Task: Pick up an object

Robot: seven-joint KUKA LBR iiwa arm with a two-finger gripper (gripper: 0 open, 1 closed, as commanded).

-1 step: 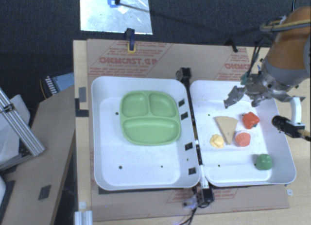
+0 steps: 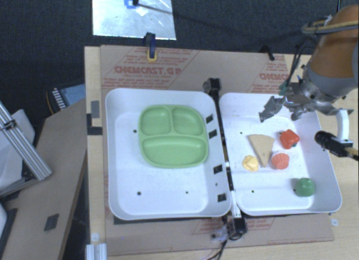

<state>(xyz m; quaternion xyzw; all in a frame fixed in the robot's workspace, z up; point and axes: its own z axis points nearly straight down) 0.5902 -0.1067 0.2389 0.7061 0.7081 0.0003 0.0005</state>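
Tool (image 2: 273,109) hung over the right bin (image 2: 322,197), fingers too blurry to tell open or shut, tan wedge (image 2: 261,145), yellow piece (image 2: 251,163), two red pieces and green ball (image 2: 304,187) lay below, green plate (image 2: 172,136) sat in left bin (image 2: 120,197)

The arm (image 2: 334,56) is reaching in from the right edge of the camera view, entering at the upper right corner. Its orange band is showing at the top right, with the grey wrist section sitting directly below it. The wrist is angling down and toward the left. The gripper (image 2: 271,109) is extending from the wrist at a slant, pointing down and left, and is appearing as a dark grey assembly. A white bracket and a black fitting are projecting from the wrist on the right side, below the grey section.
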